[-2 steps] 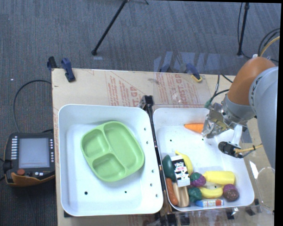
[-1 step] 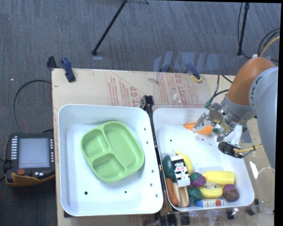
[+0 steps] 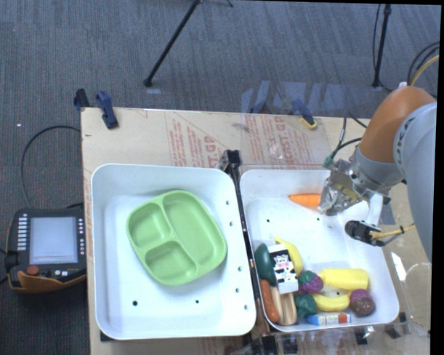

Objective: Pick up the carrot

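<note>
I have the gripper [image 3: 330, 206] at the carrot [image 3: 305, 201], at its thick end; I cannot tell its state. Next I need a confirmed grasp, then a lift clear of the right bin [image 3: 280, 184].

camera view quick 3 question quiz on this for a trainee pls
1. True or false: the orange tapered plastic carrot lies in the right white bin.
2. What sits in the left white bin? A) light green divided plate B) yellow banana C) carrot
3. On which side of the carrot is the gripper in the picture?

Key: 1 true. 2 A, the light green divided plate. 3 Its right side, close by.
</note>
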{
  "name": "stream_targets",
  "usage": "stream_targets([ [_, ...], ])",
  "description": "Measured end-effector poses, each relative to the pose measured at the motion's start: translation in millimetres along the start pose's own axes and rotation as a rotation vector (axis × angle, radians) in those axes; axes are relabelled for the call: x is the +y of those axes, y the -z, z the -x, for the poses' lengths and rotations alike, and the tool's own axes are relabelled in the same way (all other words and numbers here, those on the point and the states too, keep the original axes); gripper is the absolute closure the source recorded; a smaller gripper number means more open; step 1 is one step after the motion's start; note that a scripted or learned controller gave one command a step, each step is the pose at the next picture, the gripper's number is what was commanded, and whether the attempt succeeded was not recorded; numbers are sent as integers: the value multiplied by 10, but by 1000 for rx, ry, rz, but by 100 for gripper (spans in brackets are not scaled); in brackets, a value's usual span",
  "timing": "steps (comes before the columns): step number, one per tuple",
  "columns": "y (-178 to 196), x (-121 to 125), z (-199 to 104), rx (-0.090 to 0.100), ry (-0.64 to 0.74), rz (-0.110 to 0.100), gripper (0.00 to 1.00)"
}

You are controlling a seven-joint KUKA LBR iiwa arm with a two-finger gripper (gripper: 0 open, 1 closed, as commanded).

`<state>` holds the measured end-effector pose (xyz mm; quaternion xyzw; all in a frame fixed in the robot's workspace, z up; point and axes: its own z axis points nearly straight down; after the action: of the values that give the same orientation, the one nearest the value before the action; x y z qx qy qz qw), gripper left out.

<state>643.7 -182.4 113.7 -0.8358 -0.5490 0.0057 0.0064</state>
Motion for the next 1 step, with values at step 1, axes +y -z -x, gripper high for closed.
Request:
stream_targets([
  [1,-5,-2,0,-1,1,-1,0],
])
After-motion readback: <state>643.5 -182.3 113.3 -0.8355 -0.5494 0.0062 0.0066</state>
